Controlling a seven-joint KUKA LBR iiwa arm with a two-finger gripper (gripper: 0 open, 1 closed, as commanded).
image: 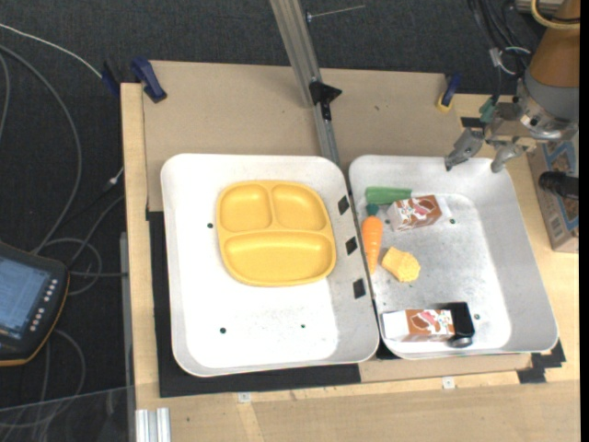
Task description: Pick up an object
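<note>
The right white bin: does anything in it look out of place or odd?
Slightly. The lower brown-and-white carton lies on its side by the right white bin's front rim, a small black object at its end. The orange toy carrot hugs the left wall.

Both white bins [184, 247] are viewed from one fixed camera set above the bench [230, 99], angled downward

Yellow divided plate [274, 231] sits bright on the white left bin [184, 274]. In the white right bin [515, 256]: orange carrot [371, 238] with green top, yellow corn piece [400, 265], two brown-and-white cartons [416, 213], possibly milk, and a black block [459, 319].
</note>
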